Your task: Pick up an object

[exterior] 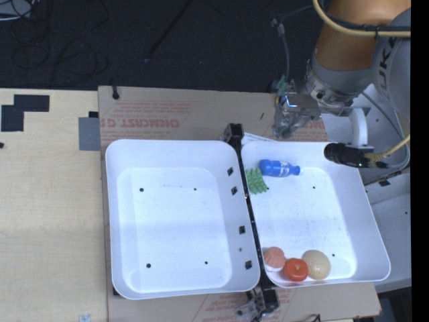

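The tool hangs above the right bin's upper rim, carrying nothing I can see; how wide it stands I cannot tell. The blue bottle lies just below it in frame, long axis left-right.

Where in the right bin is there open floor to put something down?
The right bin is bare across its middle, between the blue bottle with the green piece at the top and the tomato cluster along the bottom rim, where it's crowded.
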You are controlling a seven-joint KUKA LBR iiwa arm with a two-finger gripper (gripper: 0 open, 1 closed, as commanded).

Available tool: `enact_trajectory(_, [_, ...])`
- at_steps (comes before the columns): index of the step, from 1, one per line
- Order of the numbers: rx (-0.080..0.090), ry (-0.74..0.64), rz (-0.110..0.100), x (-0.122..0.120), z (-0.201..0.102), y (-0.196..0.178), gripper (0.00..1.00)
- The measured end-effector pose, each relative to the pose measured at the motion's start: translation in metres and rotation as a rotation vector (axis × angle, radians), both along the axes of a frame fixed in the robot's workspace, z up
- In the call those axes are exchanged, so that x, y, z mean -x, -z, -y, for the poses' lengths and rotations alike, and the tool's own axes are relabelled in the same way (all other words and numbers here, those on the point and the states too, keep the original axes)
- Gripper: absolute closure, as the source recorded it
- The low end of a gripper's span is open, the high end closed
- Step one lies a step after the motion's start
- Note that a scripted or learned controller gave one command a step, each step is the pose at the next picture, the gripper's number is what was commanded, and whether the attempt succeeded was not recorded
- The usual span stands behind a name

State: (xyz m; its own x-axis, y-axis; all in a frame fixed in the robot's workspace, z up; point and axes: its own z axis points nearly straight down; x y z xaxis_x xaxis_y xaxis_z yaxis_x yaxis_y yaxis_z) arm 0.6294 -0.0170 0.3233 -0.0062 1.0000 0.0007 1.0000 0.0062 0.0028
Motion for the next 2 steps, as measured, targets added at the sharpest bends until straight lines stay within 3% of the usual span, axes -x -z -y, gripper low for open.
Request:
enact_trajectory(1, [-0.001,0.003,0.006,0.082,-0.014,-0.116,1.0])
enact_trajectory(2, [0.001,0.008,-0.001,0.135,0.022,-0.164,1.0])
